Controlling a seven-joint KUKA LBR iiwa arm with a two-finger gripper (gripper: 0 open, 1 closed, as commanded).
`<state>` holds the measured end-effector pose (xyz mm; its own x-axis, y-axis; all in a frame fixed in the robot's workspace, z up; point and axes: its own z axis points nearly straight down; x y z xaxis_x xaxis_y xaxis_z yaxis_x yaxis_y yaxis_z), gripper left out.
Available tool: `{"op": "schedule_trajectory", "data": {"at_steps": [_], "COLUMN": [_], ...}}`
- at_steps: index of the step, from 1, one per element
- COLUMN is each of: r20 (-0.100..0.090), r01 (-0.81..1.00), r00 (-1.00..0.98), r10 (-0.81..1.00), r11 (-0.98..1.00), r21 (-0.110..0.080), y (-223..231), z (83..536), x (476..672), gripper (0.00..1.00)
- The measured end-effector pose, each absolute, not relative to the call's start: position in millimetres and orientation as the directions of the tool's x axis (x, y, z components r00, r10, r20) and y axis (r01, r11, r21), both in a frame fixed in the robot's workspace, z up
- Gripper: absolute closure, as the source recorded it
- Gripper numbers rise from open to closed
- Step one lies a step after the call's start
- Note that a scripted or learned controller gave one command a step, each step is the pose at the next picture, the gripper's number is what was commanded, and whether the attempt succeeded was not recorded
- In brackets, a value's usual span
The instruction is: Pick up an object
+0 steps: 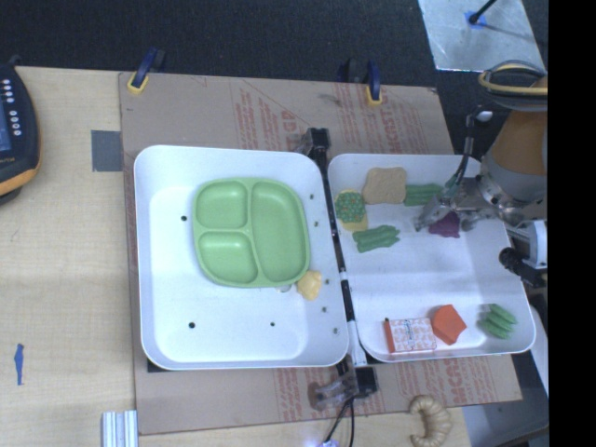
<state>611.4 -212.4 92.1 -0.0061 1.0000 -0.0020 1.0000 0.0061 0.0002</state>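
Note:
My gripper (pixel 450 210) hangs low over the upper right part of the right bin (pixel 424 282), with the arm coming in from the right edge. A small purple object (pixel 447 226) lies right under it, partly hidden by the metal of the gripper. Whether they touch I cannot tell. A green object (pixel 421 194) sits just left of the gripper, beside a tan block (pixel 385 185). Further left lie a green-and-yellow round piece (pixel 350 208) and a green vegetable shape (pixel 376 238).
Along the right bin's front edge are a red-and-white box (pixel 409 334), an orange block (pixel 448 323) and a green pod (pixel 498 321). The left bin (pixel 168 324) holds a green divided plate (pixel 251 232) and a small yellow piece (pixel 309 285).

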Motion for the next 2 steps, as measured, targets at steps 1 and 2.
{"op": "schedule_trajectory", "data": {"at_steps": [1, 2], "r20": [-0.001, 0.001], "r01": [1.0, 1.0], "r00": [-0.007, 0.0], "r10": [1.0, 1.0], "r11": [0.007, 0.0], "r21": [0.0, -0.004], "y": [-213.2, -212.4], "z": [104.5, 185.2], "x": [611.3, 571.8], "gripper": [1.0, 1.0]}}
